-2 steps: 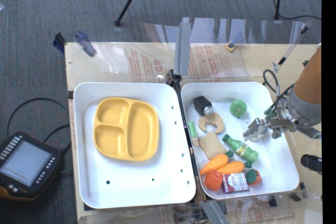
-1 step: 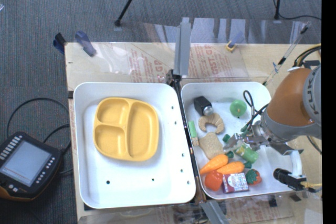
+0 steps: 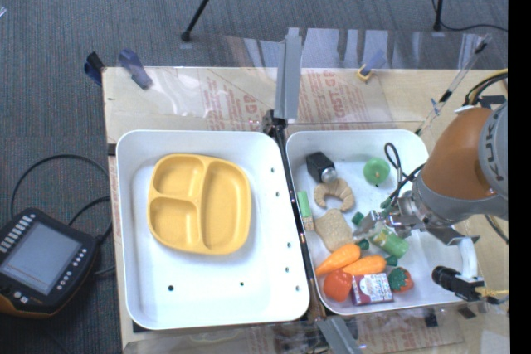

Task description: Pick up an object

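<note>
- The pincer [image 3: 383, 221] sits low in the right bin [image 3: 353, 138], among toy food at about five o'clock from the bin's middle; whether it is apart or together cannot be told, as its tip is lost in the clutter.
- Nearest to it is a small green toy [image 3: 392, 244], just below the tip, the likely thing to pick up. It looks like light, stiff plastic, smooth and somewhat slippery; a grip across its narrow middle seems safest.
- At seven o'clock from the pincer lie two carrots [image 3: 352, 259], tapered and hard-looking, likely to roll; they would be best taken across the thick end.
- The croissant [image 3: 335, 194] and the cracker [image 3: 333, 230] lie flat at ten o'clock, harder to get under.
- A red packet [image 3: 372, 288] at six o'clock bears a label, too small to read.
- The arm [image 3: 465, 166] shows the letters "KU" on its orange band.
- Red print on the tabletop [image 3: 232, 95] is upside down and not clearly legible.
- The yellow tray [image 3: 200, 203] lies in the left bin [image 3: 141, 261].
</note>
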Controlling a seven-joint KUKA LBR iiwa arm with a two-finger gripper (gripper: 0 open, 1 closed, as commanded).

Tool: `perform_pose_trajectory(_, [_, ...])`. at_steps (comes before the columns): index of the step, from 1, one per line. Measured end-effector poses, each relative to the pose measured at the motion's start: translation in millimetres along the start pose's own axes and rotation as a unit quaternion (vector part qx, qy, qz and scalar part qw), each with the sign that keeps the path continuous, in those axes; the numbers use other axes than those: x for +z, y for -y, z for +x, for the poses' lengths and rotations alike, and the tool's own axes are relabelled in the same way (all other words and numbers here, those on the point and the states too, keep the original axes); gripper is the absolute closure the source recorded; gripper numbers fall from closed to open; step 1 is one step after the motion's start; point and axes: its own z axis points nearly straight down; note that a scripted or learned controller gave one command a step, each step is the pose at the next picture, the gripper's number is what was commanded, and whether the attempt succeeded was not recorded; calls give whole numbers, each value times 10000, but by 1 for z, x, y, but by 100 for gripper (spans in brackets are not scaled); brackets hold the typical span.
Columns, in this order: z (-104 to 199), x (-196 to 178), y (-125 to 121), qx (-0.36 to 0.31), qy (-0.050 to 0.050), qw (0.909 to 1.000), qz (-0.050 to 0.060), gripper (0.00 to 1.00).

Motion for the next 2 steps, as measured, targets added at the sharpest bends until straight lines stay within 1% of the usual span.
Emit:
perform_pose_trajectory(1, [-1, -4, 2, 28, -23, 10000, 47, 100])
perform_pose_trajectory(2, [-52, 4, -12, -263, -3, 9996, 27, 100])
